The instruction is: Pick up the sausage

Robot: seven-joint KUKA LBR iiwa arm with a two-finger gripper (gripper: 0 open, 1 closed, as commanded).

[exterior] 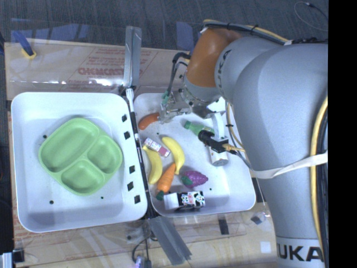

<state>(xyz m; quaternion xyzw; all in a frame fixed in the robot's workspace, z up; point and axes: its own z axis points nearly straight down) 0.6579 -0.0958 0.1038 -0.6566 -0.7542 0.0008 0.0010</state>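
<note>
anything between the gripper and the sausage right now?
Nothing visible. The gripper hangs right beside the sausage, which lies against the right bin's left wall at its far corner. The nearest items, a small packet and two bananas, lie nearer the camera.

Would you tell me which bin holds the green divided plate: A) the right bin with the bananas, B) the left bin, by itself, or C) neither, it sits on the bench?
B: the green divided plate lies alone in the left bin, apart from the bananas.
</note>
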